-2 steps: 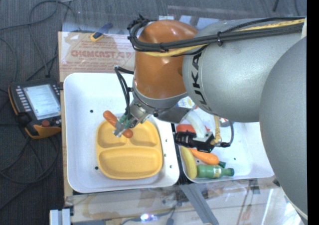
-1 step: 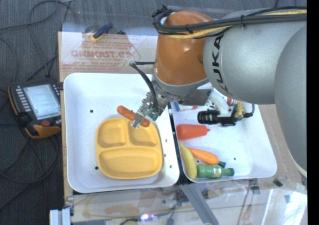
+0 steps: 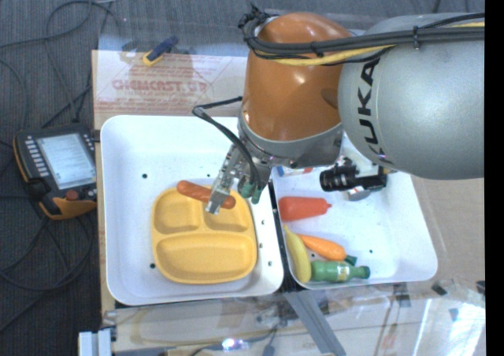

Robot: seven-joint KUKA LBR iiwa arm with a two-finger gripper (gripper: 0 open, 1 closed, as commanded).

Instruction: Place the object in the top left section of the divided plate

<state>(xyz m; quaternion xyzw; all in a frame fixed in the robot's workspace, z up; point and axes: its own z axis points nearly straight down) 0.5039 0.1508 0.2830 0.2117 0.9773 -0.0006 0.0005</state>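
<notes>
Gripper (image 3: 216, 198) low over yellow divided plate (image 3: 205, 256) in left bin (image 3: 126, 189); finger state cannot be told. Red sausage (image 3: 197, 191) lying across plate's upper rim, just beside the fingertips, partly over the top sections. "KUKA" lettering on grey arm (image 3: 417, 102). Faded red print on cardboard (image 3: 165, 87), partly legible. Bare bin floor left of and above plate. Right bin (image 3: 394, 236) holding toy foods.

bright, even overhead light; the white bins (image 3: 134, 142) are nearly washed out. soft glare sits on the orange band (image 3: 303, 39). faint shadows under the arm (image 3: 417, 87). focus moderately sharp throughout.
</notes>
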